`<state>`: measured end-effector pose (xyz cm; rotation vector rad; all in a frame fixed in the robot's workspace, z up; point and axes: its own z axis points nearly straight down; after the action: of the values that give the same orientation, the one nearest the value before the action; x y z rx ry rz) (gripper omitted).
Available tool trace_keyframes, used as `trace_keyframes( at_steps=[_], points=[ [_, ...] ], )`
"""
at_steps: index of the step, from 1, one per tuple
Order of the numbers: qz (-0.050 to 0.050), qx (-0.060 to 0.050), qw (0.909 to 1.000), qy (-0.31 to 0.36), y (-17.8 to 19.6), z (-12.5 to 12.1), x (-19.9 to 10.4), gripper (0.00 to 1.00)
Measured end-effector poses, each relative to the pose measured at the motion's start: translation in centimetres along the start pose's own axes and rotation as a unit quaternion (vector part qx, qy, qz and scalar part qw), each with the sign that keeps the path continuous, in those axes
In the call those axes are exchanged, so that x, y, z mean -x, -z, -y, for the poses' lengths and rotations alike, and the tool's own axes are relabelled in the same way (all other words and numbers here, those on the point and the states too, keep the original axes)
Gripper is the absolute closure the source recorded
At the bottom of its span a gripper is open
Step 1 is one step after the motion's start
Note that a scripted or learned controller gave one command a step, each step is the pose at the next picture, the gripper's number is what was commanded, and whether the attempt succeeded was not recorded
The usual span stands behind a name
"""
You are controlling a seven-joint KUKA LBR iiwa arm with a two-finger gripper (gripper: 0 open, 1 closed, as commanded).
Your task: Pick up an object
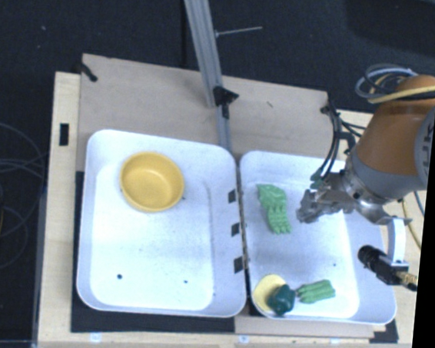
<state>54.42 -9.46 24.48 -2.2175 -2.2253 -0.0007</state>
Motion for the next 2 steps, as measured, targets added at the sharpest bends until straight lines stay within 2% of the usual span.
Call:
trace_keyframes(
  at_steps=[1, 2],
  points=[
    [0.0, 0.0, 1.0, 0.0, -0.4, -1.3, -5.3, 1.0],
    [0.0, 0.0, 1.0, 0.0, -1.3, -4.1, -10.3, 1.0]
  ],
)
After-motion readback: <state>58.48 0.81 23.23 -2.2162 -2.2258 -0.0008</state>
